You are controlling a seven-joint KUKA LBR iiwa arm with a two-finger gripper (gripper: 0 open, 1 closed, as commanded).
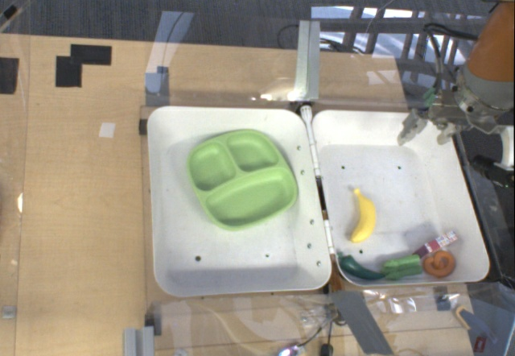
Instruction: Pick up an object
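Banana (pixel 363 216) lies alone below and left of the gripper (pixel 426 129), whose fingers stand apart and bare; we should descend centred, straddling its narrow width.

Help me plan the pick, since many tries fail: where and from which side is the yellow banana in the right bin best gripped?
Probably at the banana's thick middle, from straight above, with the pincer closing across its width. It lies flat and alone on the right bin's floor, long axis running roughly toward and away from the camera, apart from the walls.
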